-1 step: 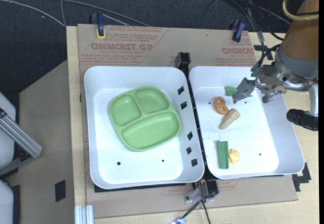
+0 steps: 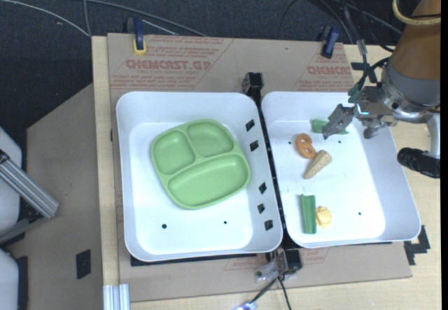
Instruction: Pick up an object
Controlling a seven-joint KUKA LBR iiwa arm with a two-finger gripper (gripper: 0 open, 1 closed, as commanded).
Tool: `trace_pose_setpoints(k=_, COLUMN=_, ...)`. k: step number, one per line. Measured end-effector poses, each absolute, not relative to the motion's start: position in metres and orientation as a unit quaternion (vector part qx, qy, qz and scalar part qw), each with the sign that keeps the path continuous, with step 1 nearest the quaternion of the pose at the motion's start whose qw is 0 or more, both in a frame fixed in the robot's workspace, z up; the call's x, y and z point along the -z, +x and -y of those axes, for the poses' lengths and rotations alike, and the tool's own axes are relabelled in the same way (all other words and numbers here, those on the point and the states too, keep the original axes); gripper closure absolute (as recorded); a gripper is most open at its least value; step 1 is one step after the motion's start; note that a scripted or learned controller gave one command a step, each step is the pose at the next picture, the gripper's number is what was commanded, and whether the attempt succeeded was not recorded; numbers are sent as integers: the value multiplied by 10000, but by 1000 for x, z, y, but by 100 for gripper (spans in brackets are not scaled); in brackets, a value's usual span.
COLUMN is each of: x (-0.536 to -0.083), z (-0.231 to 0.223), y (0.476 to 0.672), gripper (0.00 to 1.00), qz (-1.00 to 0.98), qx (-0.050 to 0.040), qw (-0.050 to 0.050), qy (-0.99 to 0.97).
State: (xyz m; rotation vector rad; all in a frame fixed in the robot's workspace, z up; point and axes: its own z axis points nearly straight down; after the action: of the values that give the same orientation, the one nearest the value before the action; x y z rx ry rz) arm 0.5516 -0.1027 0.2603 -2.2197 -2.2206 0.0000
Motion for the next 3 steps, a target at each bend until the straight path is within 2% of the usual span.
trace_pose_setpoints(k=2, x=-163, z=100, y=539, gripper=0, qz=7067, qx=-19, qw=36, qy=-7075)
trace_pose_setpoints(k=3, x=-101, z=96, y=543, gripper=0, qz=7071, qx=-15, qw=34, qy=-7071)
